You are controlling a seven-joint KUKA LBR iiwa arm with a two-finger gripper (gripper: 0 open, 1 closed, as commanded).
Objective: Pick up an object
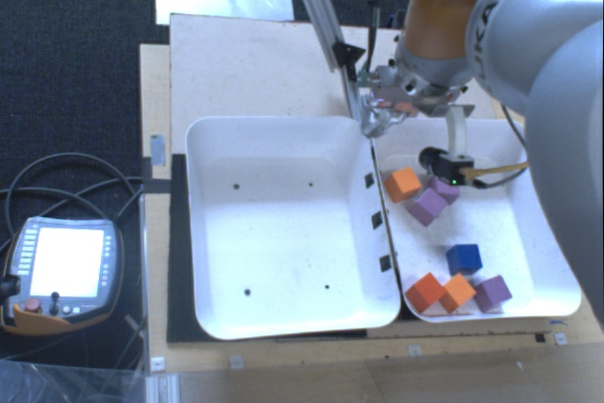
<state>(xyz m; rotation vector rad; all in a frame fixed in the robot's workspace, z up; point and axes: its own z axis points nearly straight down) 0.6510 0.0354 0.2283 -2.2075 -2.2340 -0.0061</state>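
Observation:
The right bin (538, 245) holds several small blocks. An orange block (404, 183) and a purple block (427, 206) lie near its back left, with a second purple one (445, 192) just behind them. At the front lie a blue block (463, 258), two orange blocks (427, 292) (459, 292) and a purple block (492, 293). My gripper (377, 116) hangs over the back rim where the two bins meet, above and behind the orange block. A small pinkish patch shows at the wrist; I cannot tell what it is.
The left bin (283, 222) sits beside the right one, sharing a rim with black tabs (377, 220). A black module with a green light (450, 168) and its cable hang over the right bin's back. A teach pendant (64, 271) lies far left, and a metal pole (316, 0) slants behind.

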